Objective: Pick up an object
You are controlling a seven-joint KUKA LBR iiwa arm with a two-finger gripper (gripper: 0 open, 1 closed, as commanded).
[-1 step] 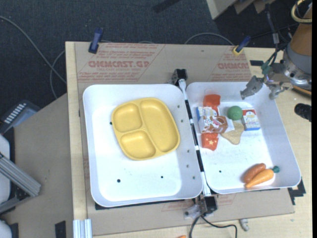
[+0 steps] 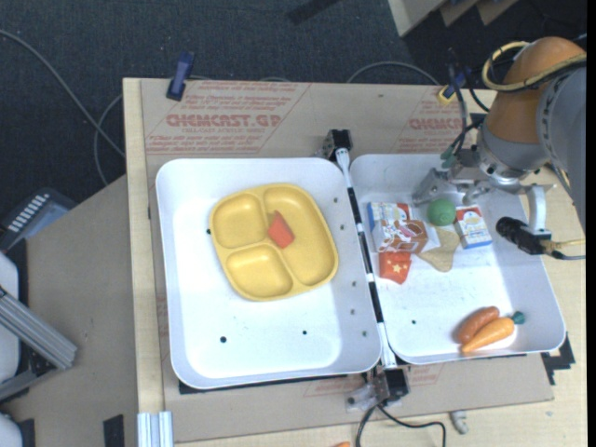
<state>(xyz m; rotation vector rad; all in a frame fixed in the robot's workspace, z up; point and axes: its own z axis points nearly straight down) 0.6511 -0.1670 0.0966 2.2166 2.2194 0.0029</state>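
Observation:
My gripper (image 2: 450, 190) hangs over the far part of the right bin (image 2: 535, 291), reaching in from the right. Just below it in the view lies a small green ball (image 2: 441, 213), close to the gripper, and I cannot tell whether they touch. Right of the ball stands a small white and orange carton (image 2: 473, 228). A tan flat piece (image 2: 444, 250) lies under them. A printed snack packet (image 2: 396, 227) and a red packet (image 2: 395, 266) lie at the bin's left side. A carrot (image 2: 491, 334) and an orange sausage (image 2: 475, 321) rest near the front edge.
The left bin (image 2: 186, 277) holds a yellow divided plate (image 2: 244, 222) with an orange-red block (image 2: 280, 230) in its upper right compartment. A black clamp (image 2: 339, 142) sits at the far end of the wall between the bins. A blue clip (image 2: 180, 75) lies on the bench's far left.

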